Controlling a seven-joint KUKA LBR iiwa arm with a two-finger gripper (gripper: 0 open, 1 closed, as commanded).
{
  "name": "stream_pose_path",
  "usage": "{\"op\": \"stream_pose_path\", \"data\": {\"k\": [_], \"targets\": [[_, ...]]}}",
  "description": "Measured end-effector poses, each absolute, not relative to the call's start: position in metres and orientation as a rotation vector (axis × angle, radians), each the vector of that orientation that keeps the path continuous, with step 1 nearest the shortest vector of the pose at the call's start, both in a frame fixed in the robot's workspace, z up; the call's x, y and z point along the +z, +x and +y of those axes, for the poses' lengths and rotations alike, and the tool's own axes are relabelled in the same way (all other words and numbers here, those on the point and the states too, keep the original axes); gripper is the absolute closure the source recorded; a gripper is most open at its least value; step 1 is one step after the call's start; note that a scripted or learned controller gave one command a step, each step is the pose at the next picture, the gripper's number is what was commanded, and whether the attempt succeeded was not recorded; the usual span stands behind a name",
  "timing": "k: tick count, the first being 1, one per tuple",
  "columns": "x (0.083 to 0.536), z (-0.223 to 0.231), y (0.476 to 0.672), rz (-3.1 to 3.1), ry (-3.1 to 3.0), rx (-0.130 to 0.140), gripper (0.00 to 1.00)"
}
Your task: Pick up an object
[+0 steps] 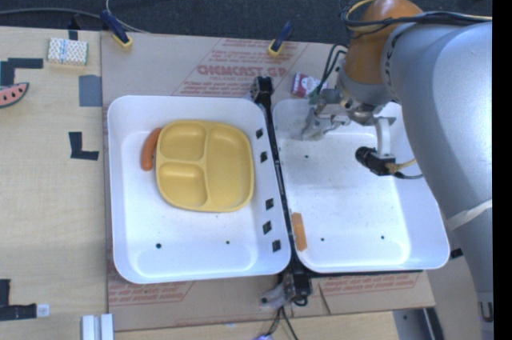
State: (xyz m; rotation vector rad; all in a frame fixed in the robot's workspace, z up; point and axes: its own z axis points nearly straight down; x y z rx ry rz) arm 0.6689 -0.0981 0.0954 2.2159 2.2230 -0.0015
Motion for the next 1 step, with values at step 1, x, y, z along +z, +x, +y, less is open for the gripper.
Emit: {"op": "stream_pose_path", "data": {"k": [1], "targets": [[0.0948,-0.0984,0.6686,2.223,2.216,-0.004,0.0]]}}
